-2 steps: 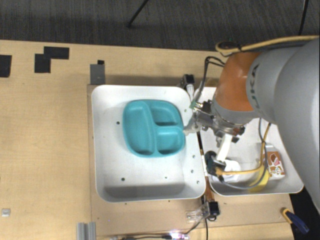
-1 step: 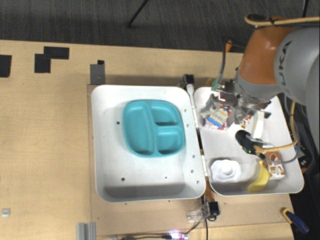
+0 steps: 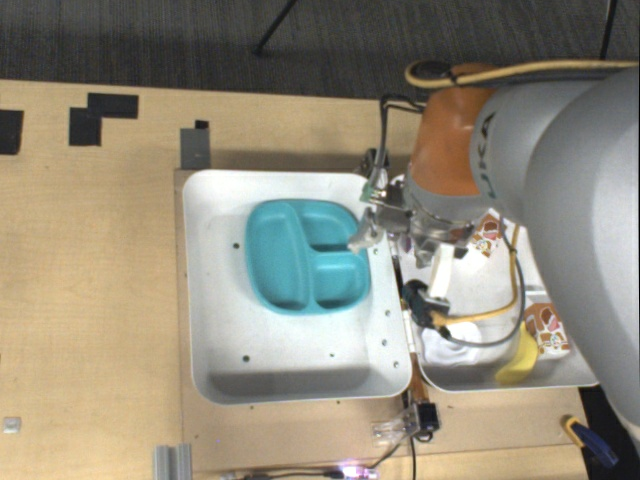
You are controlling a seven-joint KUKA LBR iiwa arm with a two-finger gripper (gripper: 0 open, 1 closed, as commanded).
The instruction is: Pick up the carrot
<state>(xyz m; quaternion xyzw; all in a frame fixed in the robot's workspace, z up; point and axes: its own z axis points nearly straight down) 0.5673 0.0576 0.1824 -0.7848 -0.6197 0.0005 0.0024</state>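
2 bins point(image 3: 215, 278) point(image 3: 470, 378) | 1 tray point(image 3: 300, 258) | 1 yellow obj point(image 3: 518, 360) | 2 patterned objs point(image 3: 488, 236) point(image 3: 545, 328)

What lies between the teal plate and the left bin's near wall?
Nothing: the camera view shows bare bin floor between the teal plate and the near wall.

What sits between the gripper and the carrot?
Cannot tell. The gripper hangs over the teal divided plate's right edge; the grey arm hides most of the right white bin, so the carrot's place is unknown.
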